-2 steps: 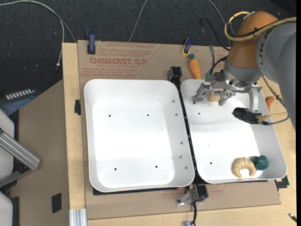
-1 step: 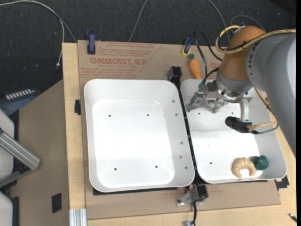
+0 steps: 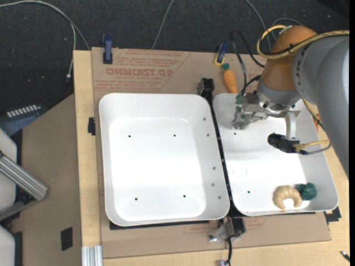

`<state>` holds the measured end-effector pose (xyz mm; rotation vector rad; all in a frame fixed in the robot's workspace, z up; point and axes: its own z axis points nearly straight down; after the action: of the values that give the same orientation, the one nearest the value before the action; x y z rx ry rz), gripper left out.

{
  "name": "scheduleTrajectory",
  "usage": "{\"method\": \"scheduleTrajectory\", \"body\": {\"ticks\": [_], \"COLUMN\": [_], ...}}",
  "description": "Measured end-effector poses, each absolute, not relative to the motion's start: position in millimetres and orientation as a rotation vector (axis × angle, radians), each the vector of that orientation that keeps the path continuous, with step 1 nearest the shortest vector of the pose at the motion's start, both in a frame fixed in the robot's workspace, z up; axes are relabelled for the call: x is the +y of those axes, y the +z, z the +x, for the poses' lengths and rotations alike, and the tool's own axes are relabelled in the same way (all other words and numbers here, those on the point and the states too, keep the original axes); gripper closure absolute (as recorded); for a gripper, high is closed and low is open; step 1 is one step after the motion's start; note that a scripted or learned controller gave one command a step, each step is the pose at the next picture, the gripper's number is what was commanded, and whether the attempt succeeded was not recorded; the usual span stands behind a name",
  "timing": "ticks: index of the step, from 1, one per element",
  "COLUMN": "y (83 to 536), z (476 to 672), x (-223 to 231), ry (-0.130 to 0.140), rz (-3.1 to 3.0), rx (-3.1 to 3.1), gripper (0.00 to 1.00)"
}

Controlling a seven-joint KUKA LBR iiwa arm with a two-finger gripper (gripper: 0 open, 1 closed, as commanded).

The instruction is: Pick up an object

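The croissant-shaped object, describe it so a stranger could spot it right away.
Look in the right bin, at its near right corner. The croissant-shaped object lies there, a tan curved piece touching a small teal object; its pale colour and crescent shape set it apart.

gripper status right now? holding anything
gripper: cannot be told; it hangs over the right bin's upper left corner, nothing seen between its fingers.

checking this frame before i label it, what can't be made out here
- Gripper, camera view: too small to tell whether its fingers are apart, or whether they touch the right bin.
- Teal object: partly hidden behind the tan croissant-shaped object, identity unclear.
- Orange object behind the bin: too small to identify.
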<state>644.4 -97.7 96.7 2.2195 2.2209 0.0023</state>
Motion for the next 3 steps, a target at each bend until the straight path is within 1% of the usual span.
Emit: {"method": "scheduleTrajectory", "body": {"ticks": [1, 2, 3], "y": [153.9, 206.8, 199.9], "z": [638.8, 640.0, 640.4], "x": [-104.1, -104.1, -51.2], "ry": [0.005, 0.005, 0.002], "rz": [2.218, 2.218, 2.218], "rx": [2.218, 2.219, 2.227], "gripper": [1.00, 1.00, 1.00]}}
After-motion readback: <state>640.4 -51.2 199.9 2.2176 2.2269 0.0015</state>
